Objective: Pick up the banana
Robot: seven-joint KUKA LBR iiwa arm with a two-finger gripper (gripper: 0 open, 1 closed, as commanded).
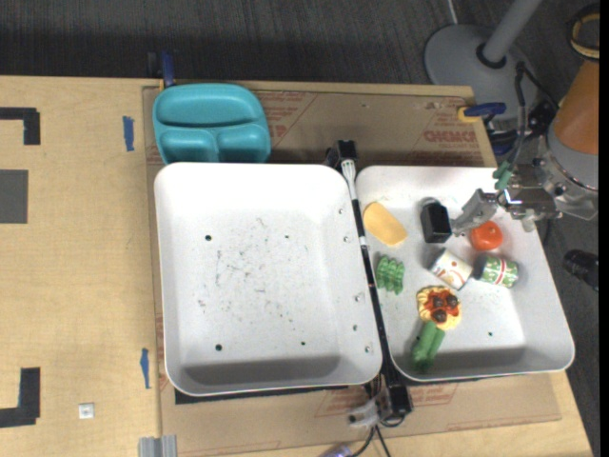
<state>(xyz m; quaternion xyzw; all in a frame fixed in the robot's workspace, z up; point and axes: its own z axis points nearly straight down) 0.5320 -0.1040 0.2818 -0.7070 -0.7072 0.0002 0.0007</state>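
Observation:
The yellow rounded piece that I take for the banana (384, 224) lies in the right bin (542, 350), near its upper left corner and close to the divider. My gripper (514, 198) hangs over the bin's upper right part, well to the right of the banana and apart from it. A red tomato-like ball (486, 236) sits just below and left of the gripper. Nothing shows between the gripper and the banana except bare bin floor.
Also in the right bin are a green leafy piece (389, 273), a white can (452, 272), a green-and-white can (498, 272), a yellow slice with red spots (439, 305) and a green vegetable (426, 344). The left bin (257, 274) stands beside it. A teal tray (210, 122) sits behind.

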